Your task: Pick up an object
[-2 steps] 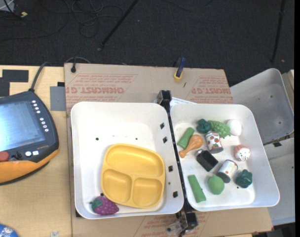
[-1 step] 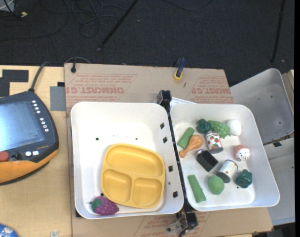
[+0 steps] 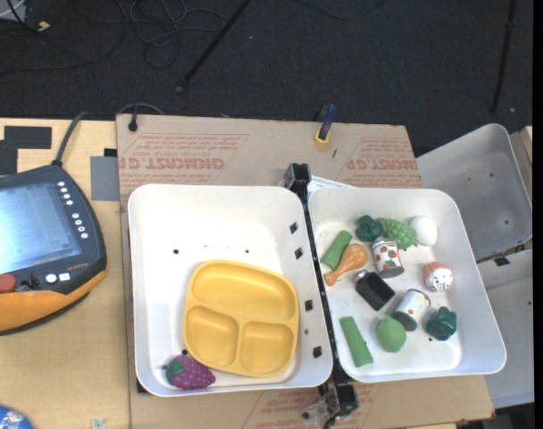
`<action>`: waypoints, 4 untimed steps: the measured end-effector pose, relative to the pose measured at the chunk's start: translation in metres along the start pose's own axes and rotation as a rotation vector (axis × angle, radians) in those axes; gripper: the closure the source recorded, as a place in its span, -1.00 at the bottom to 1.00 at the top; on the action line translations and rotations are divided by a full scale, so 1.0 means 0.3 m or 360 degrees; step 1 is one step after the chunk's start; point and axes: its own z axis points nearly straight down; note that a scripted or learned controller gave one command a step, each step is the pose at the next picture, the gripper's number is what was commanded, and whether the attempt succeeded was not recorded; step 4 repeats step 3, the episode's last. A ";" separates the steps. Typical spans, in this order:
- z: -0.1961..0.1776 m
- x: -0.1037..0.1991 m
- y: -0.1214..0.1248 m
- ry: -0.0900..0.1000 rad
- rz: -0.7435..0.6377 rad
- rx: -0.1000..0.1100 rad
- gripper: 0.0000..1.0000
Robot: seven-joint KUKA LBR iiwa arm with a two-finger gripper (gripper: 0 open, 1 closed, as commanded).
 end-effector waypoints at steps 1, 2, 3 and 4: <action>-0.032 0.001 0.003 0.0001 -0.0005 0.0002 1.00; -0.064 0.003 0.005 0.0002 -0.0012 0.0005 1.00; -0.096 0.005 0.009 0.0003 -0.0019 0.0007 1.00; -0.096 0.005 0.009 0.0003 -0.0019 0.0007 1.00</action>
